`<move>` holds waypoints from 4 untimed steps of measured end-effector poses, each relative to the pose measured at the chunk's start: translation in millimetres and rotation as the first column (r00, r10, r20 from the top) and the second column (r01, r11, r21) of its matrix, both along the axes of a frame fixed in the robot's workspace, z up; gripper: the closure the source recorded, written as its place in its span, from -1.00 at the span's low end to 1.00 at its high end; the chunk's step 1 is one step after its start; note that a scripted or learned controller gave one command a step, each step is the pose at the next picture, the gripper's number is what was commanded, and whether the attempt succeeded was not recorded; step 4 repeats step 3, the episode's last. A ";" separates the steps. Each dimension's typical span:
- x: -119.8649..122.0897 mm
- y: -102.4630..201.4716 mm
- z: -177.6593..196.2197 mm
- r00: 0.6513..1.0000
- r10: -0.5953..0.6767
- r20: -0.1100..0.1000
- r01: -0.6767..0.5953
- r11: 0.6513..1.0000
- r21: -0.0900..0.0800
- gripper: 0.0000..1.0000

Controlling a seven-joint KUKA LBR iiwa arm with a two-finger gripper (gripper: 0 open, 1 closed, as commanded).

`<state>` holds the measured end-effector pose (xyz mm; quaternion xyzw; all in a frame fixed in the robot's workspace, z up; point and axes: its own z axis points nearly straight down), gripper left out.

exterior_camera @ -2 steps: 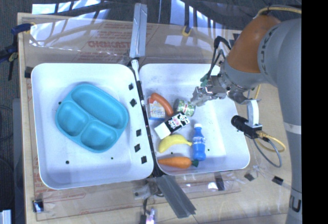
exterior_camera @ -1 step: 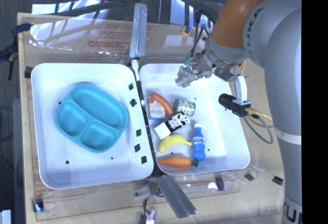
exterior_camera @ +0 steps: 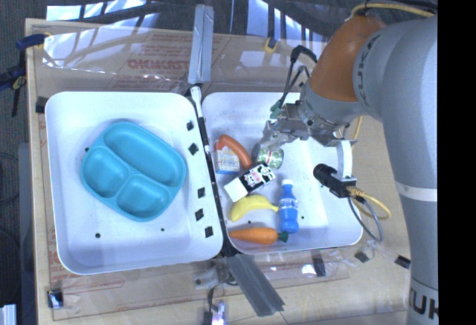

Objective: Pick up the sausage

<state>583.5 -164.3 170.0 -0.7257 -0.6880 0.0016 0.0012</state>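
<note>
Camera view: the sausage (exterior_camera: 232, 148) lies in the right bin (exterior_camera: 338, 223), by the divider wall, just left of the claw (exterior_camera: 272, 139). Whether the claw is clenched or released, I cannot tell. The sausage's long axis runs diagonally, upper-left to lower-right. A small carton (exterior_camera: 253, 178) and a banana (exterior_camera: 253, 206) crowd below it.

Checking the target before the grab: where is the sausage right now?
The sausage lies in the right bin, near its left wall, above the banana and left of the gripper.
</note>
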 end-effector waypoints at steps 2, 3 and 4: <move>1.7 0.9 18.4 1.000 0.009 -0.002 -0.009 1.000 0.001 1.00; 2.4 1.1 27.5 1.000 0.014 -0.003 -0.014 1.000 0.001 1.00; 2.4 1.1 27.5 1.000 0.014 -0.003 -0.014 1.000 0.001 1.00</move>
